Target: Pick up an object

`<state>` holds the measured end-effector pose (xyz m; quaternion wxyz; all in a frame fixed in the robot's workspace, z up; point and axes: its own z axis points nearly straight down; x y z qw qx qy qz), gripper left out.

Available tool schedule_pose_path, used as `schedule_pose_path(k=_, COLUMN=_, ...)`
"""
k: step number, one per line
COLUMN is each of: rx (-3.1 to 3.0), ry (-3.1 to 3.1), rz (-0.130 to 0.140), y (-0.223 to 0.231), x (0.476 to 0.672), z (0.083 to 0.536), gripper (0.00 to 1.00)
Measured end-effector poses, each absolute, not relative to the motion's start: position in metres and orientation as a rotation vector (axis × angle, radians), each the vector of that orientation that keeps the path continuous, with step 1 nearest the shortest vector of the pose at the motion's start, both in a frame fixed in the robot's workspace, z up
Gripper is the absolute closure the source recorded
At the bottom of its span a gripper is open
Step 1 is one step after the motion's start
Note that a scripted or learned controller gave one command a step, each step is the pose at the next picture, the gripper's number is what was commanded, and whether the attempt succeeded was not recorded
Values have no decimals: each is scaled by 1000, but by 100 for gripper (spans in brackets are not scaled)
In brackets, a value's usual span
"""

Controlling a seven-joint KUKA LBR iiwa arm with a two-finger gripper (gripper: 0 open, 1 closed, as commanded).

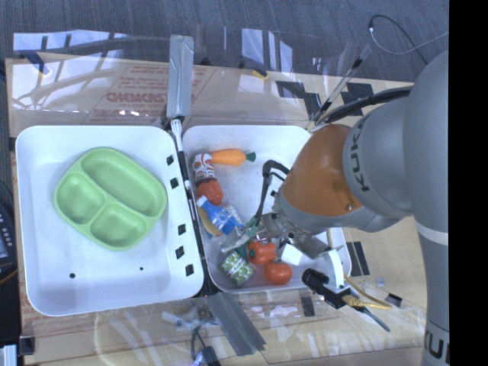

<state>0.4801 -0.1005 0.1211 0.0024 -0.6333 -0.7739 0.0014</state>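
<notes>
The right bin holds an orange carrot, a small ketchup bottle, a blue and white packet over a yellow piece, a green can and two red tomatoes. My gripper is low in this bin, right above the upper tomato, beside the green can. The grey and orange wrist covers much of the bin's right half.
In the left bin lies a green divided plate. A grey divider strip runs between the bins at the back. Tape and cables lie on the bench near the front right.
</notes>
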Motion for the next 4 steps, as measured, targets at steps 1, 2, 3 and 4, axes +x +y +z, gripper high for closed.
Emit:
schedule_pose_path(k=1, rx=-1980, ry=-2433, rz=5, y=-100, x=481, z=131, gripper=100)
schedule_pose_path(k=2, rx=-2207, ry=-2236, rz=-1, y=-69, x=533, z=268, gripper=100)
schedule_pose_path(k=3, rx=-2206, ry=-2234, rz=2, y=-70, x=532, z=266, gripper=0)
schedule_pose_path(k=4, rx=-2106, ry=-2324, rz=5, y=-85, x=516, z=268, gripper=0)
